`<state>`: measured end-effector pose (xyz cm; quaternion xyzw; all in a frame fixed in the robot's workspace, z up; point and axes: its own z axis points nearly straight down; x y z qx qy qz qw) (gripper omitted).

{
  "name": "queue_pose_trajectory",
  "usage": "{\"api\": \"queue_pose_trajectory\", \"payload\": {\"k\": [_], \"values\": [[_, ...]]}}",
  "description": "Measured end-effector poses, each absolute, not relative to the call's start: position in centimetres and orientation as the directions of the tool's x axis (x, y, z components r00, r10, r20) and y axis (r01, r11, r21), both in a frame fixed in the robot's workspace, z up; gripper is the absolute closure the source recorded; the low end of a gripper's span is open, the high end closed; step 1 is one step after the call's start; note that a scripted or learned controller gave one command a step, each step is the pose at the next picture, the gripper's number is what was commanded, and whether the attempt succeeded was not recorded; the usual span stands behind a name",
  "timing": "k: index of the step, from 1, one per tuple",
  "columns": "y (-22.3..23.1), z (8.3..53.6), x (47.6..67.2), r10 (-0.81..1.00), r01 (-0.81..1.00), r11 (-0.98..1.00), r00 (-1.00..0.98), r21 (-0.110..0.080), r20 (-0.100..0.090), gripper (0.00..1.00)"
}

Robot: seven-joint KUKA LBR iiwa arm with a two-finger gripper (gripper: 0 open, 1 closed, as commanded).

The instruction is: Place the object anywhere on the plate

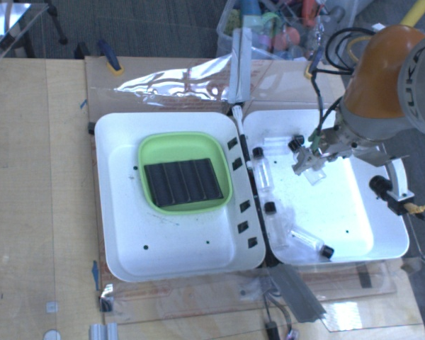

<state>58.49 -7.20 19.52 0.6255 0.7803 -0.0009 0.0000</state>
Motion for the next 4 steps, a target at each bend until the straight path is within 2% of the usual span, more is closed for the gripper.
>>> {"api": "queue_pose_trajectory", "payload": {"k": [1,2,3,4], "values": [[-7.2,19.5,58.5,0.976,0.976,0.217,-0.217,-0.001,-0.001,0.0],[-14.1,19.6,64.3,0.962,0.962,0.274,-0.274,0.002,-0.002,0.0],[-16.5,33.1,66.7,0.97,0.97,0.244,-0.244,0.002,-0.002,0.0],[-22.4,38.4,66.7,0.994,0.994,0.108,-0.108,0.004,-0.004,0.0]]}}
